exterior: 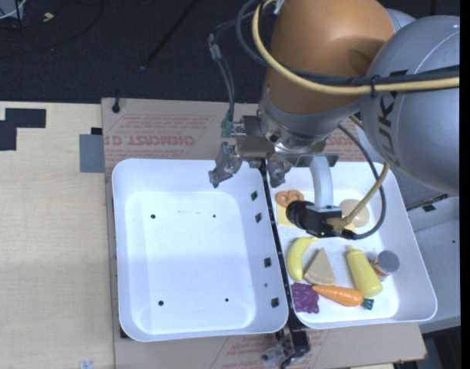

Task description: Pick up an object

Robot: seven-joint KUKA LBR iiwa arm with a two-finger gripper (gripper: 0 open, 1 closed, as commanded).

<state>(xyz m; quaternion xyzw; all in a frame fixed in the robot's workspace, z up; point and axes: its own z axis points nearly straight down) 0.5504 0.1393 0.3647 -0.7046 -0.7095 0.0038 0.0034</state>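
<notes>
The toys lie crowded in the right bin (416, 277): a yellow banana (298, 257) touching a tan sandwich wedge (321, 268), an orange carrot (339, 294) lying flat below them, purple grapes (304, 297) at the near corner by the divider, a yellow bottle (363, 272) beside a small grey can (386, 262), and a brown pretzel (289, 199) near the far end; the claw (246, 180) hangs over the far end of the divider, its fingers (219, 174) spread apart with nothing between them; the left bin (189, 260) shows its broad white floor; pale tabletop (51, 244) stretches to its left.
</notes>
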